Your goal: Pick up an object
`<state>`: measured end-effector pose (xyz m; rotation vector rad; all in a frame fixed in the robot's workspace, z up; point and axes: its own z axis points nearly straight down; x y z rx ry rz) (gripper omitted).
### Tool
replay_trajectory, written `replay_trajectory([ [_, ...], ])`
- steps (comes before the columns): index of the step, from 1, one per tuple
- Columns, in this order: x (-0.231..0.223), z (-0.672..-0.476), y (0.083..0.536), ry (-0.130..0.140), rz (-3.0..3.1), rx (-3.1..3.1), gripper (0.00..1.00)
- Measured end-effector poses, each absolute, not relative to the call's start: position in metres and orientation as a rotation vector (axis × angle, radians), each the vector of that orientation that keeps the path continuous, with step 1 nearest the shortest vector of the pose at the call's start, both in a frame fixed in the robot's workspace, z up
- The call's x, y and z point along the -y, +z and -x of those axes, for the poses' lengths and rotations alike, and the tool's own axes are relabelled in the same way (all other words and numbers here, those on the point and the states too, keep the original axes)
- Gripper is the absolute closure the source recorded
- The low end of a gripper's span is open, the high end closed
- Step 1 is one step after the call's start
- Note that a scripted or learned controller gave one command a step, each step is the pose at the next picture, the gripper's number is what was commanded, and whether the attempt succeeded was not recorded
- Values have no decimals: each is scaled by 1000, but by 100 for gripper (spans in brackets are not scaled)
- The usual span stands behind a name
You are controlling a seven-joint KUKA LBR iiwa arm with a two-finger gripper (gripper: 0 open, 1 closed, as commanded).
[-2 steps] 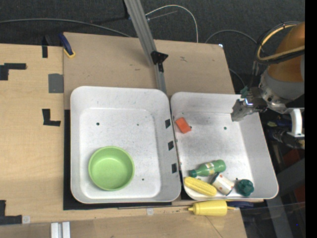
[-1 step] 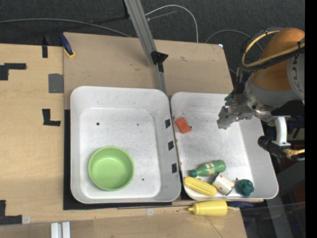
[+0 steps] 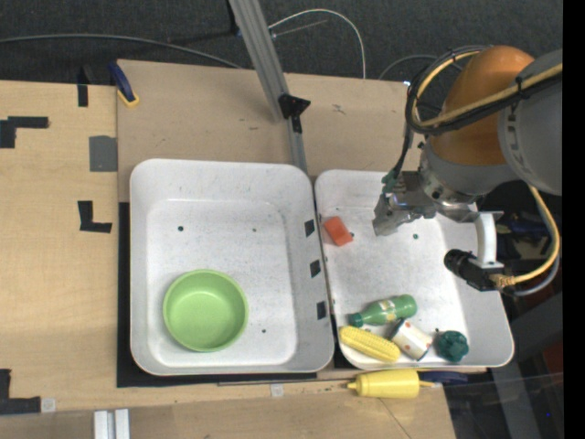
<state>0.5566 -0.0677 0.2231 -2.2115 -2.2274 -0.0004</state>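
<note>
My gripper (image 3: 388, 219) hangs over the upper middle of the right bin (image 3: 475, 327), below the grey wrist and orange band. A small orange block (image 3: 337, 231) lies on the bin floor to the gripper's left, apart from it. Along the bin's front edge lie a green bottle (image 3: 383, 312), a yellow corn cob (image 3: 369, 344), a small white cylinder (image 3: 412, 338) and a dark teal piece (image 3: 451, 344). Nothing shows between the fingers.
The left bin (image 3: 146, 199) holds a green bowl (image 3: 206, 310) at its front left. A yellow bottle (image 3: 388, 384) lies on the bench just outside the right bin's front rim. A grey pole (image 3: 265, 53) slants down to the bins' back divider.
</note>
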Motion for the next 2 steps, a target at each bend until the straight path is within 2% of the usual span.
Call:
replay_trajectory([
  [1, 20, -536, 221, 3, 2212, 2225, 100],
  [2, -35, -535, 216, 2, 2211, 2227, 100],
])
